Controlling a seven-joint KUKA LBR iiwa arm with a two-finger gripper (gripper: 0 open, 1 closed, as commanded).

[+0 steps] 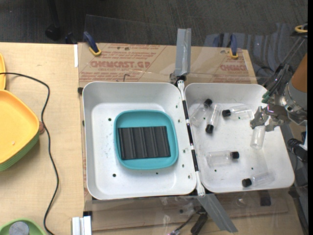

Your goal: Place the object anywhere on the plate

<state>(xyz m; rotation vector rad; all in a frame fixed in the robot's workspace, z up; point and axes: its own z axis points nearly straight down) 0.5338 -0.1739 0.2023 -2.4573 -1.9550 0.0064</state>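
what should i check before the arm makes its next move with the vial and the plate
1. Vial between the fingers: a clear vial hangs below the gripper over the right bin; whether it is really pinched: cannot tell.
2. Plate in place: the teal plate lies flat in the left bin: ok.
3. Landing spot: the plate's dark ribbed centre is bare: ok.
4. Path across: the raised divider between the bins lies on the way; clearance: cannot tell.
5. Loose vials: several black-capped vials lie in the right bin, apart from the hanging one: ok.
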